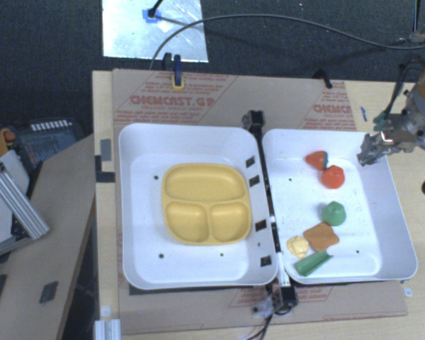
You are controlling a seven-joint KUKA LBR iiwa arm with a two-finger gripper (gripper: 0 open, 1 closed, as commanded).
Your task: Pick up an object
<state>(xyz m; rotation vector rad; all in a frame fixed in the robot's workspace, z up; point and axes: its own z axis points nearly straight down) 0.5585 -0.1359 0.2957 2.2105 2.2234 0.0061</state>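
Observation:
The right white bin (389, 211) holds several toy foods. A red strawberry-like piece (316, 160) and a red tomato (332, 178) lie near its back. A round green piece (333, 212) sits mid-bin. Toward the front lie a brown piece (321, 237), a small yellow piece (297, 246) and a long green piece (312, 263). My gripper (372, 151) hangs over the bin's back right part, to the right of the tomato and apart from it. Nothing shows between its fingertips.
The left white bin (142, 161) carries a yellow three-compartment tray (204, 202). A black divider (262, 190) runs between the bins. Cables cross the dark floor behind the bench. Grey equipment stands at the far left.

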